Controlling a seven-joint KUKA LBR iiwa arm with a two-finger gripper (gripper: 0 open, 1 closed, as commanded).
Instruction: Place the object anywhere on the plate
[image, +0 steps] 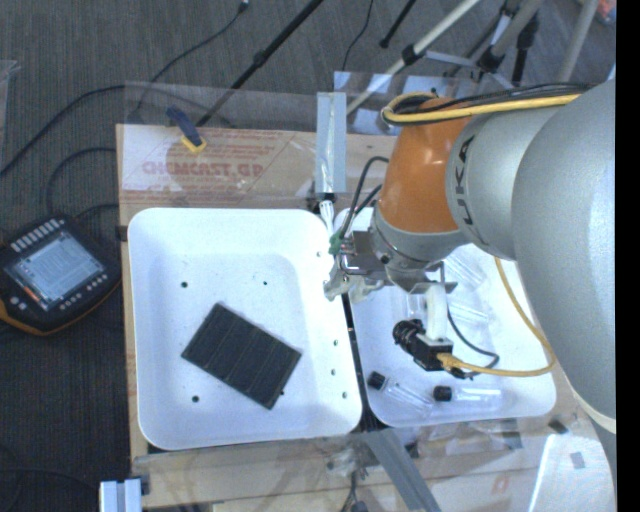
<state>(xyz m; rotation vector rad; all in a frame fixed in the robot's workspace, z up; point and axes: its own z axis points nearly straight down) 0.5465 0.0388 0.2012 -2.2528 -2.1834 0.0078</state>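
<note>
Cannot tell the state of the gripper (395, 282) from above: hidden under the orange-banded wrist (430, 190), low over the right bin (525, 360), close to the wall shared with the left bin (180, 250). Shows nothing pinched. Likely means by "the object" 1 of the 2 black-capped clear vials (403, 396) lying near the right bin's front edge, near each other, well apart from the dark rectangular plate (241, 355) lying flat and askew in the left bin. Could go wrong by closing on air or on a cap alone, given round, slick, see-through tubes prone to rolling away; by nudging both vials and lifting neither; by clipping the shared wall during the crossing and dropping the load short; by releasing onto the flat plate and letting the vial roll off onto bare bin floor.
</note>
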